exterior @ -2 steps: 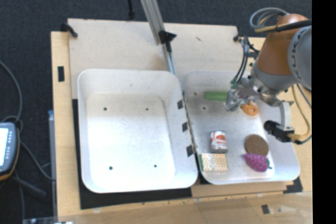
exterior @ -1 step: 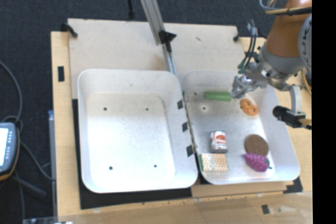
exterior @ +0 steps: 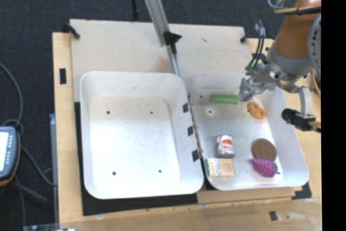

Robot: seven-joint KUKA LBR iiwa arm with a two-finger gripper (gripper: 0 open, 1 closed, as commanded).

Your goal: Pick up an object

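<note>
Camera view: the gripper (exterior: 247, 90) hangs low at about one o'clock in the right bin (exterior: 289, 170), just beside the right end of the green stick (exterior: 224, 99); whether it is open or closed I cannot tell. The orange piece (exterior: 256, 110) lies near, toward five o'clock. This looks like the approach step. Next, it needs to settle over the stick and grasp it.

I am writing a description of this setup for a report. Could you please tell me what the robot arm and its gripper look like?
The arm is thick and rounded, with an orange band above a grey wrist section. Light grey cables loop over its top, and thin dark and green wires run down its side toward the gripper. The gripper is a small grey metal part, too blurred for finer detail.
</note>
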